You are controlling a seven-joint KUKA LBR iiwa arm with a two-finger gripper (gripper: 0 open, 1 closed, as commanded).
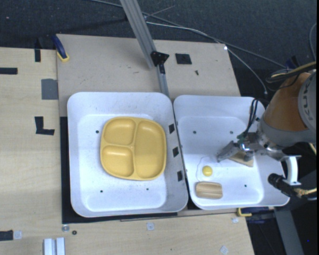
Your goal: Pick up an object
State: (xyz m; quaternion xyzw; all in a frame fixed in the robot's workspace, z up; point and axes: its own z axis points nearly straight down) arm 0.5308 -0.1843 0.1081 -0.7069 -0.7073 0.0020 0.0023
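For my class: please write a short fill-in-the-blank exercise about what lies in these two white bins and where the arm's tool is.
1. The yellow divided plate lies in the ____ bin.
2. The plate has ____ compartments.
3. The tool hangs over the ____ bin.
4. The small yellow piece sits just above the ____ block.

Missing words: left; three; right; tan

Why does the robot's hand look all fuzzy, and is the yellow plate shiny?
In the camera view, the gripper looks soft and smeared, so its details are hard to read; the yellow plate is sharper, evenly lit, with only faint sheen; the white bins look bright, with slight shadows along their walls.
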